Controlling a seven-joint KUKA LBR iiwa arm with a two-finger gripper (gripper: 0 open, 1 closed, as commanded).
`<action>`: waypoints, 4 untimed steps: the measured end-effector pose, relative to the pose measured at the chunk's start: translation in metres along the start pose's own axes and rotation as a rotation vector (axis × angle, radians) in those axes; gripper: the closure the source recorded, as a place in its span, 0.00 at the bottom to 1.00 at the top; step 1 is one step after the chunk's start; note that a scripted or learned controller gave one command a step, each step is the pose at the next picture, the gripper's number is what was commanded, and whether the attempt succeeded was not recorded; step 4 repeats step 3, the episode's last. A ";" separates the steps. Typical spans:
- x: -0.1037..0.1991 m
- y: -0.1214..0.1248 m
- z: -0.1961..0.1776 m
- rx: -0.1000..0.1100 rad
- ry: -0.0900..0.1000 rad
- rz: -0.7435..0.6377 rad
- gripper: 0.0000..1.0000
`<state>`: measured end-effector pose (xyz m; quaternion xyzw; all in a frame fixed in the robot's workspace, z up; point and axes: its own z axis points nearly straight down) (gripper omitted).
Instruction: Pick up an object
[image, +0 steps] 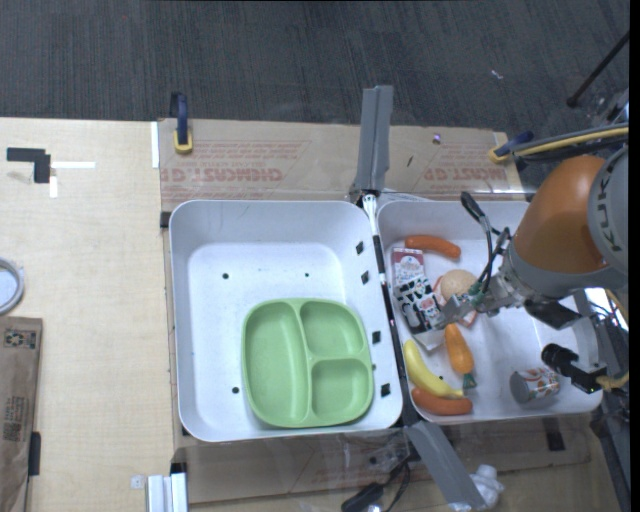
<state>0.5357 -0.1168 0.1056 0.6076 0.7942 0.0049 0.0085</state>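
Several toy foods crowd the right bin (575, 405), where the gripper (466, 305) hangs low over a pale round bun (456, 283) with a carrot (458, 350) just below it. The carrot looks light, stiff and slick, best pinched across its middle. How far the hand is spread cannot be told.

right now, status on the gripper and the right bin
Gripper low in right bin, over carrot and round bun. Nothing seen held. Snack packet, banana crowd close by.
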 end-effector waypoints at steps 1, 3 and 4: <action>0.011 -0.025 0.014 0.020 0.009 -0.025 0.00; 0.080 0.032 -0.085 0.022 0.004 0.211 1.00; 0.080 0.032 -0.085 0.022 0.004 0.211 1.00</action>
